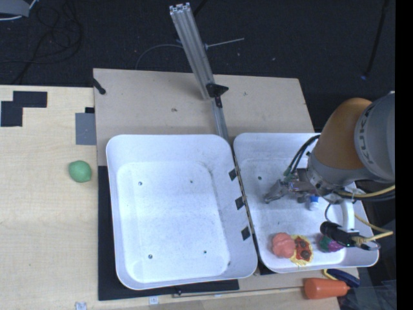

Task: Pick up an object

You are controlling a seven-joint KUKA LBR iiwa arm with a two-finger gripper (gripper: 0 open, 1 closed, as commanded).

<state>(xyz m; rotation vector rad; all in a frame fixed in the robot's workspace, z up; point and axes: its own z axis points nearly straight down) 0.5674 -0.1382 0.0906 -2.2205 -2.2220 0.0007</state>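
The grey arm [381, 141] reaches in from the right, its orange band [339, 134] above the wrist — the gripper [274, 196] hangs low, pointing left — cables loop beside the wrist

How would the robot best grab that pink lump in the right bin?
Probably from straight above, closing across the middle of the pink lump. It is rounded and lies low near the bin's front wall, with a yellow object touching its right side, so fingers fit best at its front and back.
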